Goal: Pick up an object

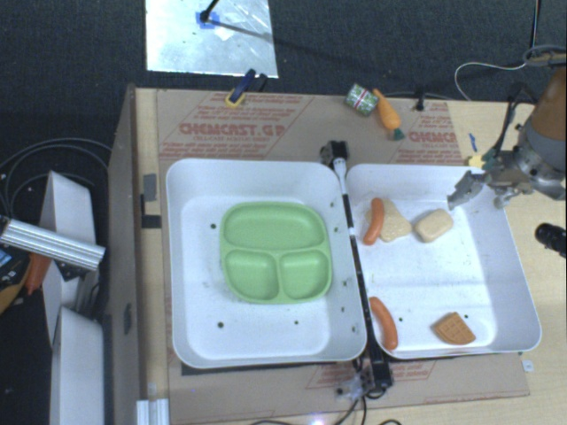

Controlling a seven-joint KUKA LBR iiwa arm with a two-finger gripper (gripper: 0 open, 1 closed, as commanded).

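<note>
The right bin [509, 264] holds several toy foods. An orange sausage [376, 220] lies against a pale wedge [396, 227], with a cream bun [433, 226] just right of them. A second sausage [384, 322] and a tan cracker [454, 328] lie near the front wall. My gripper [478, 197] hangs over the bin's back right corner, up and right of the bun. It is open, with nothing between its fingers.
The left bin [190, 237] holds a green divided plate [276, 252]. Behind the bins, on the cardboard, lie a toy carrot [388, 113], a small green can [361, 98] and a blue and yellow clip [241, 88]. Cables run at the far right.
</note>
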